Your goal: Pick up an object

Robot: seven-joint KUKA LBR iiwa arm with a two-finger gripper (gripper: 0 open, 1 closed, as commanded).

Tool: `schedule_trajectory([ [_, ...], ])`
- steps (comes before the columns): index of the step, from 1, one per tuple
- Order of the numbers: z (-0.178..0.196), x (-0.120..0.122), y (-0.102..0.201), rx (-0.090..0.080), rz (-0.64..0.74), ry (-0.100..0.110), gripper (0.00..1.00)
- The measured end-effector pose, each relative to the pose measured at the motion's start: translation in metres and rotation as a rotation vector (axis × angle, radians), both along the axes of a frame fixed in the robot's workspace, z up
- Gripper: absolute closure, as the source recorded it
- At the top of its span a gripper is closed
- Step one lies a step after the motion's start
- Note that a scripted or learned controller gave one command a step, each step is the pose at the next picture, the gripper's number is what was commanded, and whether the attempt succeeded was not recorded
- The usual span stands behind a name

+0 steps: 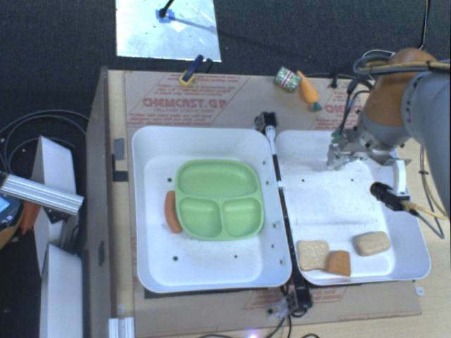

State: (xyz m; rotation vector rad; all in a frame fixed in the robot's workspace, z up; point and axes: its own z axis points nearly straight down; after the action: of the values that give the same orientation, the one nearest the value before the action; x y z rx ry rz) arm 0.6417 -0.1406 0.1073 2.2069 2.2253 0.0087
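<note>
My gripper (342, 155) hangs low over the far part of the right bin (352, 189), with bare white floor under it. Three food pieces lie along that bin's near edge: a pale toast slice (313, 253), a small orange-brown piece (339, 263) touching it, and a beige bread roll (371, 243) further right. All three are well apart from the gripper, toward the front. In the left bin (151, 259) a green divided plate (218, 199) sits in the middle. An orange sausage (170, 211) lies against the plate's left rim.
A divider rail (280, 189) runs between the two bins. Behind the bins, on the cardboard, lie a toy carrot (309, 90) and a small green can (287, 78). A yellow-and-black clip (194, 70) rests at the cardboard's far edge.
</note>
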Motion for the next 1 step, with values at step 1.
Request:
schedule_trajectory([
  [1,-0.0002,-0.0001,0.0000,0.000,0.000,0.001,0.00],
])
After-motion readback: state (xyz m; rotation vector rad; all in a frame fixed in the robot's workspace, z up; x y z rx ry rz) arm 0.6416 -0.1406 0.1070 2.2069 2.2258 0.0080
